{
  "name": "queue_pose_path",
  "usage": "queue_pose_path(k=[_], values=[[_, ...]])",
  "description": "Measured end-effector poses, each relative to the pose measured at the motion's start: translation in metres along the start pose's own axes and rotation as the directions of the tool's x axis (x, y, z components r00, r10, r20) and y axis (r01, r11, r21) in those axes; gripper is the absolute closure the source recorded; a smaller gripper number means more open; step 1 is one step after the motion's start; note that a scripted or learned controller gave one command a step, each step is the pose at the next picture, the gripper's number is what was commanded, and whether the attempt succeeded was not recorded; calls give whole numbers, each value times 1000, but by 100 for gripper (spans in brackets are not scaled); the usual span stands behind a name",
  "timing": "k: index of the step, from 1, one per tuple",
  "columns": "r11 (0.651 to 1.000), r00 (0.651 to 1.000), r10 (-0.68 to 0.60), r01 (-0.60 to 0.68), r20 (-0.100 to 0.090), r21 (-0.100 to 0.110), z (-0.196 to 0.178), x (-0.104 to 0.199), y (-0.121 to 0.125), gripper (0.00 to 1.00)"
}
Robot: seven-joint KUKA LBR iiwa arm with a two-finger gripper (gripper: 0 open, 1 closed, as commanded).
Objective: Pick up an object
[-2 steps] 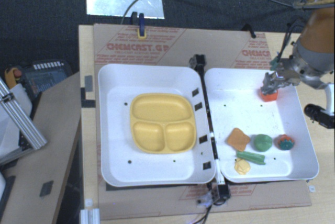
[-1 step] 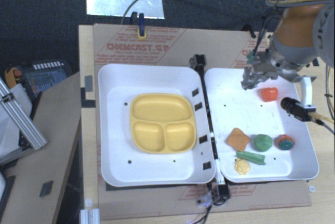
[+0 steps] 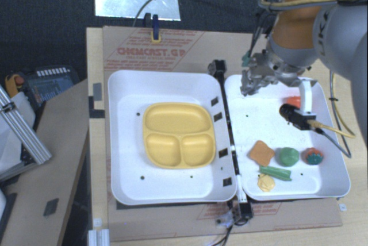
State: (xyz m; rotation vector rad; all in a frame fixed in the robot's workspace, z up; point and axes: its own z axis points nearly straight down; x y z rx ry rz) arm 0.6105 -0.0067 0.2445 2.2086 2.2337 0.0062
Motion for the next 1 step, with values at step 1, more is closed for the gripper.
queue_pose_path(k=[1], values=[[1000, 1000, 1, -1, 0, 0, 1, 62, 14, 100]])
